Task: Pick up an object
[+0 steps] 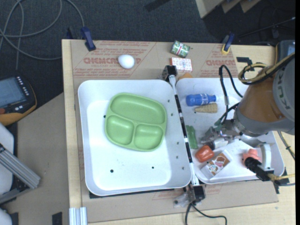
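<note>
My gripper point(212, 136) is low in the right bin point(234, 175), reaching in from the right just above an orange-red object point(204, 153). A small printed packet point(217, 163) lies in front of it. A green stick-like item point(191, 136) rests along the bin's left wall, close to the gripper's left. Further back are a blue bottle point(200, 99) on its side and a tan cone point(206, 108). A pinkish-red object point(251, 154) sits under the arm at the right. I see nothing held.
The left bin point(93, 168) holds a green three-compartment plate point(136, 121). Behind the bins on the cardboard lie a white egg point(125, 60), a green can point(180, 48) and a small printed box point(181, 63). Cables loop over the right bin's back.
</note>
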Controlling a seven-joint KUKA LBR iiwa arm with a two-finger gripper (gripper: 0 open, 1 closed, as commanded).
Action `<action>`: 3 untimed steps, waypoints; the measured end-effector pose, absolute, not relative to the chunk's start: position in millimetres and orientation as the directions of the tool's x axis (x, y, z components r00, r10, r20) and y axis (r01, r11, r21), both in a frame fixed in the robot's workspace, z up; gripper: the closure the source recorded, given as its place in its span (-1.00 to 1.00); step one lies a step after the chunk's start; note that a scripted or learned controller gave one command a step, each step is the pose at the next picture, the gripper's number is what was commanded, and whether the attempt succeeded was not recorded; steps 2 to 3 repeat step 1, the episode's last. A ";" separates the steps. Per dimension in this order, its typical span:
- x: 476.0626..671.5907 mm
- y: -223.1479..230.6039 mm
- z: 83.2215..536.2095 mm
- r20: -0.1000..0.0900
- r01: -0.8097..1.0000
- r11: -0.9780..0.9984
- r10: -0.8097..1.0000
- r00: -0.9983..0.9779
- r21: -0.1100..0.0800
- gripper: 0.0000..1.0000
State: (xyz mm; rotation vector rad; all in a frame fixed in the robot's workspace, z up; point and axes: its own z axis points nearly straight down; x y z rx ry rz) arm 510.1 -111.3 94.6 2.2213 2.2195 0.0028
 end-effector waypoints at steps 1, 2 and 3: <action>557.3 -38.8 184.9 0.001 1.000 0.001 1.000 -0.001 0.001 1.00; 557.3 -38.8 184.9 0.001 1.000 0.001 1.000 -0.001 0.001 1.00; 557.3 -38.8 184.9 0.001 1.000 0.001 1.000 -0.001 0.001 1.00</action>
